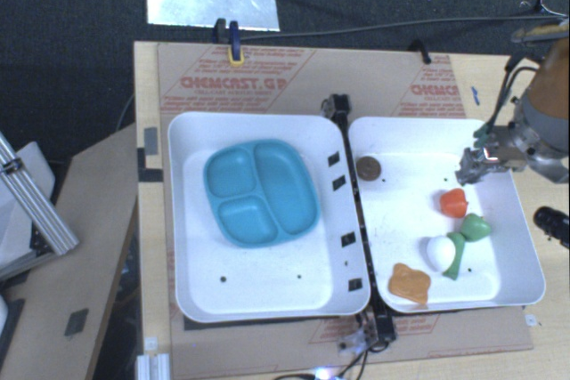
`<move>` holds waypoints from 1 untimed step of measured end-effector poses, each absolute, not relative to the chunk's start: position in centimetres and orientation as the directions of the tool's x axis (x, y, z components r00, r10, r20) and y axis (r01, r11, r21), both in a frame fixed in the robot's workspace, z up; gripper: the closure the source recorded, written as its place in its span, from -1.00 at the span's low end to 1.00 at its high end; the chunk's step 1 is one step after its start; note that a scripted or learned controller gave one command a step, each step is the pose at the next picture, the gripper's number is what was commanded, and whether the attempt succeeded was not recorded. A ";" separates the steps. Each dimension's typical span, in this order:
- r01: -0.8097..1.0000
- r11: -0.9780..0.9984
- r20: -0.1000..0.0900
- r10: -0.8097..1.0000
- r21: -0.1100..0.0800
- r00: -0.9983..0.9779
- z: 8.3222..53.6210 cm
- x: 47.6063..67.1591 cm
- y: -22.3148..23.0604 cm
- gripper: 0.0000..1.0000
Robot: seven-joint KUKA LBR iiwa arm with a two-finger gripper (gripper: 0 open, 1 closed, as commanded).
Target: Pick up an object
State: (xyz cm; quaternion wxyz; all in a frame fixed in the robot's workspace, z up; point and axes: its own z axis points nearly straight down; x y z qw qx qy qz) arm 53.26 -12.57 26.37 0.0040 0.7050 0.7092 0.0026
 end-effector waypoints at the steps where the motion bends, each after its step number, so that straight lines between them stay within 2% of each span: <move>1: 1.000 0.010 0.002 1.000 0.003 -0.010 26.5 53.6 -7.1 1.00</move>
